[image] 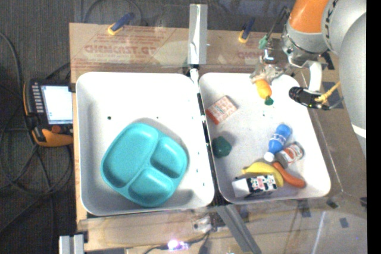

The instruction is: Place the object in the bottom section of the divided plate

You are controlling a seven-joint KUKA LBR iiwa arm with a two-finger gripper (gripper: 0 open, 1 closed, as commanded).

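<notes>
Near the right bin's (321, 146) far edge, one gripper (266, 73) is hanging directly over one small orange-yellow object (262, 89), touching its top; jaw opening cannot be told. Object's long axis is running far-to-near. One teal divided plate (146, 163) is lying in the left bin (89, 128).

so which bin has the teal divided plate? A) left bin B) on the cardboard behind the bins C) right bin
A: the divided plate lies in the left bin, while the right bin holds the small items such as the blue bottle.
</notes>
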